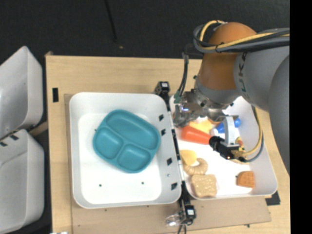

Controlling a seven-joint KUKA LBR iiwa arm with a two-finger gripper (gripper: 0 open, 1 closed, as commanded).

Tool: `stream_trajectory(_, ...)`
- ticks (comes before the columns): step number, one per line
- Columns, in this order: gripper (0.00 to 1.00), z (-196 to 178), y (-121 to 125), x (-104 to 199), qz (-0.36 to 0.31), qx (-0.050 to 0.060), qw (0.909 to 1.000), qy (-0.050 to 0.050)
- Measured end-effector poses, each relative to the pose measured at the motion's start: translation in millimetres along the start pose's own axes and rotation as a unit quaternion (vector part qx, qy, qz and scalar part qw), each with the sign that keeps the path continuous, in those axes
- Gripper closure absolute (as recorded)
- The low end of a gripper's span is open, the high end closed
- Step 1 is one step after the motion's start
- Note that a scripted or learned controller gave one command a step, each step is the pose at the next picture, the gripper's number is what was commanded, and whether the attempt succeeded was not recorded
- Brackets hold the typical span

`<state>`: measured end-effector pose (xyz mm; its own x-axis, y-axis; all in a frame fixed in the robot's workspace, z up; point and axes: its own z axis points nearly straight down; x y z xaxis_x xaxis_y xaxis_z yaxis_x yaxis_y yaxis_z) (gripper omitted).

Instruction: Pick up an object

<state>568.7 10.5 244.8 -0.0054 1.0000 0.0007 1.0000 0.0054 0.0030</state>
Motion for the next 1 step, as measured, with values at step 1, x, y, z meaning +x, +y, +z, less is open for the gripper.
stream_trajectory(1, 1.00, 13.8, -5.1, -9.3, 0.003, 0.002, 1.0000, -0.001)
